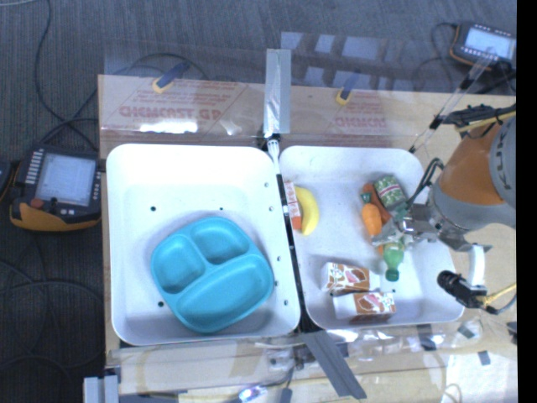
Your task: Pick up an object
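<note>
Far left, off the table [193,112], on the dark carpet: a handheld control pendant [52,188] with an orange underside, its cable trailing away.

Left bin [126,166]: a blue divided plate [213,272] with three compartments lies toward the near right part of the bin, near the centre wall. Nothing rests on the plate.

Between the bins a metal strip [278,91] stands at the far edge, in line with the dividing wall.

Right bin [336,162]: a small carton with an orange label [291,206] lies along the left wall, and a yellow banana [308,211] lies just beside it, touching or nearly so. Nearer the front, two small brown-and-white printed cartons: one [346,277] toward the middle, the other [366,304] just in front of it at the bin's near edge; they touch or nearly touch. Toward the bin's right side, an orange carrot [371,219] lies next to a green-and-red packet [388,191]. Below them a small green bottle-like object [392,261].

Gripper [405,228]: low over the right side of the right bin, beside the carrot and just above the green object. Its fingers are lost among these items; cannot tell how far apart they stand, nor whether anything is between them. The arm [474,183], with its orange band, enters from the right.

Upper right, a second pendant [482,44] lies on the floor.
</note>
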